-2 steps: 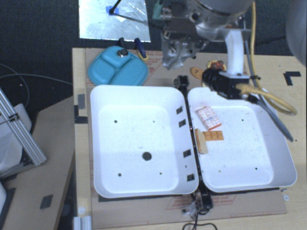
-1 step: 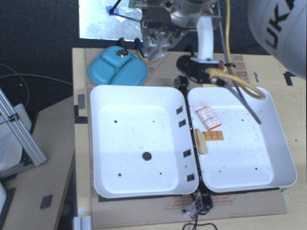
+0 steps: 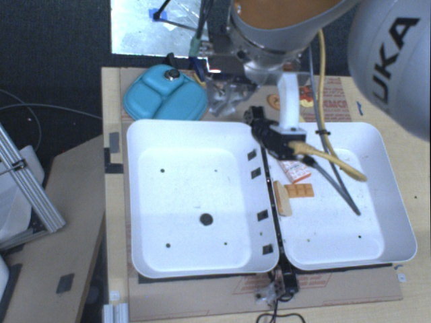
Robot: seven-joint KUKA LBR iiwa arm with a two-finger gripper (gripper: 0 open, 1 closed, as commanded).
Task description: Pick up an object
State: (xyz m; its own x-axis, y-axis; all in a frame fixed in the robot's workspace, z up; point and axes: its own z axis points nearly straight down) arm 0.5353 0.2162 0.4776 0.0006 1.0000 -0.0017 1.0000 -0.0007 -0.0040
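Judged as approach step; nothing lifted yet. Seen over the bins' far rim: gripper (image 3: pixel 227 98), opening impossible to tell, nothing visibly held. Lying in right bin (image 3: pixel 350 241) by the divider: orange wafer (image 3: pixel 300 191), red-and-white packet (image 3: pixel 296 172). Next: needs lowering squarely over one, then closing

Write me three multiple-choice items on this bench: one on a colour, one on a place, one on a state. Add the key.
1. The dish behind the left bin is: A blue, B red, C green.
2. The orange wafer lies in: A the left bin, B the right bin, C the dish.
3. The wafer is: A lifted in the air, B standing on edge, C lying flat.
Key: 1 A, its whole top is light blue; 2 B, it sits near that bin's left wall; 3 C, its broad face shows whole on the bin floor.
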